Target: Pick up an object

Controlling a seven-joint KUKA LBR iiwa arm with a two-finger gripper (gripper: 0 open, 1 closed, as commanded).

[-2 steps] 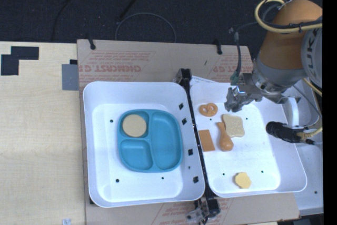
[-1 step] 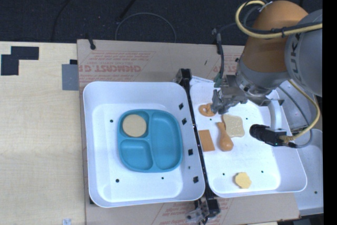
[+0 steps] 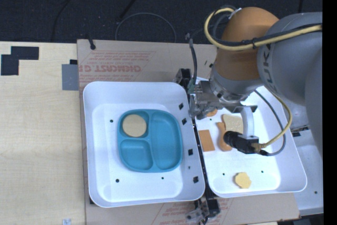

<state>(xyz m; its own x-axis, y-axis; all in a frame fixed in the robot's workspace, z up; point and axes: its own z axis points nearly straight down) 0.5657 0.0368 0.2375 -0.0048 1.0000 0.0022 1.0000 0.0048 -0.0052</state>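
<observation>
My gripper (image 3: 202,105) hangs low over the far left part of the right bin (image 3: 287,176), close to the wall shared with the left bin. An orange-brown piece (image 3: 211,112) peeks out right beside it. Nearby lie a flat orange-brown slab (image 3: 206,140), a tan slice of toast (image 3: 232,124) and a long orange piece (image 3: 223,140). A small yellow chunk (image 3: 243,180) rests near the front of that bin. The arm's wrist and cables hide the fingers.
The left bin (image 3: 100,166) holds a blue divided tray (image 3: 158,155) with a round tan cookie (image 3: 134,125) in its upper-left compartment. A black cable plug (image 3: 239,143) hangs over the right bin's middle. Cardboard lies under both bins.
</observation>
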